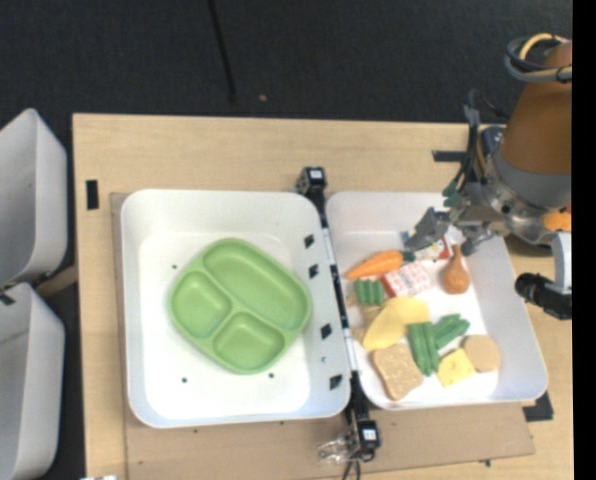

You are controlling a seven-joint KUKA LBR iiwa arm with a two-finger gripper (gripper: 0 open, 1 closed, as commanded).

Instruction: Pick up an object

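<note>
Hovering over the right shallow white bin point(518, 368), my claw point(433, 230) sits above the orange plastic carrot point(376, 264); I cannot tell its grip state.

Wooden bench point(228, 153) bears 2 shallow white bins side by side, touching along a clipped seam: left bin point(138, 368) holds a green 3-compartment plate point(240, 304), right bin point(513, 363) holds a heap of toy food point(418, 318) at its centre.
</note>
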